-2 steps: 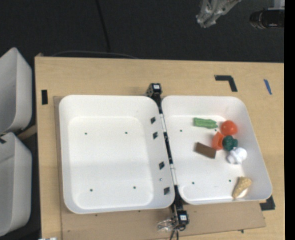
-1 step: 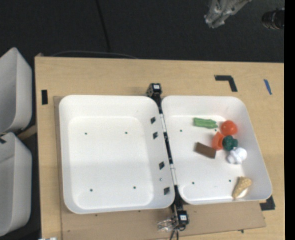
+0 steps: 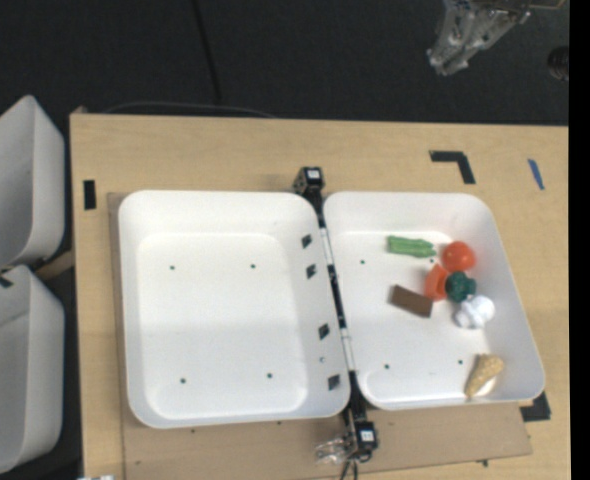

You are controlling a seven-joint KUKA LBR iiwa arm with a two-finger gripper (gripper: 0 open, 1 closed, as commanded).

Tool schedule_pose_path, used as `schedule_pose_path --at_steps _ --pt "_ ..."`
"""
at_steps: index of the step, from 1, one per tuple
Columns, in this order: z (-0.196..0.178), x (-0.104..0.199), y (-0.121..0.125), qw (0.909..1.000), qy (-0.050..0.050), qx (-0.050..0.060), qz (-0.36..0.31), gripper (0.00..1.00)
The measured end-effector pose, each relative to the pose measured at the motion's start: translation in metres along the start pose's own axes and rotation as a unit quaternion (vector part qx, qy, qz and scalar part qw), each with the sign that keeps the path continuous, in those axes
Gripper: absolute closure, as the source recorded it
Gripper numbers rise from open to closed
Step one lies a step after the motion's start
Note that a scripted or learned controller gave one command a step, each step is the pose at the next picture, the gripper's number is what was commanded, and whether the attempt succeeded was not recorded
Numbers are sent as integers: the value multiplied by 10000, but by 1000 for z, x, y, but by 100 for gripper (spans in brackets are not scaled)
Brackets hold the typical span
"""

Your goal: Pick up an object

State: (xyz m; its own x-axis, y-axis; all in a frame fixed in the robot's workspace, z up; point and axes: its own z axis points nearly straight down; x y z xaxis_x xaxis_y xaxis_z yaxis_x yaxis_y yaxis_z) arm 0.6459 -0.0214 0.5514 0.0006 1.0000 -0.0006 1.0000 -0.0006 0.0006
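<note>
My gripper (image 3: 453, 56) hangs high at the top right, beyond the bench's far edge and well away from the bins, with nothing seen between its fingers. The right bin (image 3: 375, 368) holds several objects along its right side: a green block (image 3: 410, 246), an orange ball (image 3: 459, 256), a smaller orange piece (image 3: 435, 283), a dark green lump (image 3: 460, 287), a brown block (image 3: 411, 301), a white lump (image 3: 473, 312) and a tan piece (image 3: 484, 375) near the front right corner.
The left bin (image 3: 215, 308) sits beside the right one, joined by a hinge strip (image 3: 332, 298) down the middle. White boxes (image 3: 10, 268) stand off the bench's left edge. Black corner marks (image 3: 455, 163) and a blue mark (image 3: 536, 174) lie on the wooden bench top.
</note>
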Motion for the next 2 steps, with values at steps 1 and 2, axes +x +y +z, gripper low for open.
schedule_pose_path --at_steps 1,2 --pt "0 -13 -26 10000 1 -3 -2 100" --pt "-1 -72 45 10000 -24 -42 16 100"
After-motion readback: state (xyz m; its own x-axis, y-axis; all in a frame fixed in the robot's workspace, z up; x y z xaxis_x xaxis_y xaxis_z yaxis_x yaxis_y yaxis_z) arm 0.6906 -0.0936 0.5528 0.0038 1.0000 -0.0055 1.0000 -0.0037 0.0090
